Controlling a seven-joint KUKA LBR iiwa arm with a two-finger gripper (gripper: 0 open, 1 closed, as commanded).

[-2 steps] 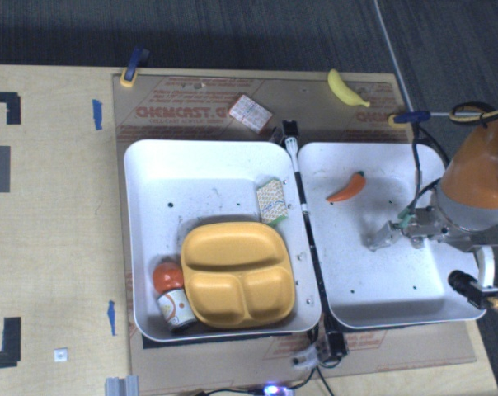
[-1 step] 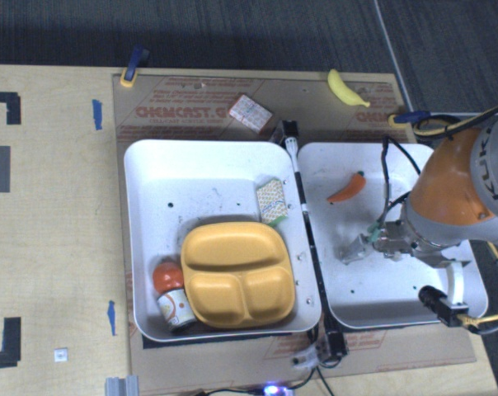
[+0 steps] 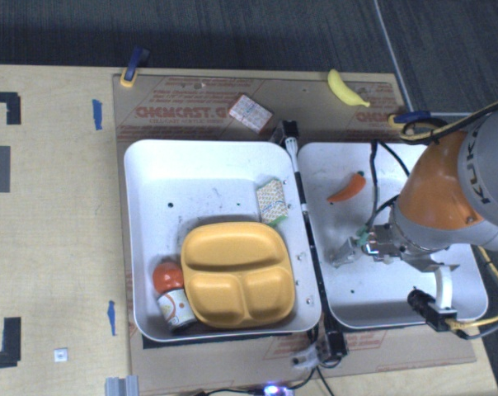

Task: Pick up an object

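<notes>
My gripper (image 3: 345, 252) hangs low in the right bin (image 3: 348, 312), near its left-centre floor, with the grey and orange arm (image 3: 443, 196) reaching in from the right. Nothing shows in the gripper. An orange carrot-shaped toy (image 3: 347, 188) lies in the same bin, up and slightly left of the gripper, well apart from it. The left bin (image 3: 150, 221) holds a big yellow divided tray (image 3: 237, 272), a small red-capped bottle (image 3: 171, 291) at the tray's lower left, and a patterned packet (image 3: 271, 200) just above the tray.
A yellow banana (image 3: 346, 89) and a small patterned box (image 3: 249, 112) lie on the cardboard behind the bins. Blue clamps (image 3: 133, 64) sit at the cardboard's back corners. A black divider strip (image 3: 303, 213) runs between the bins. Cables trail by the arm.
</notes>
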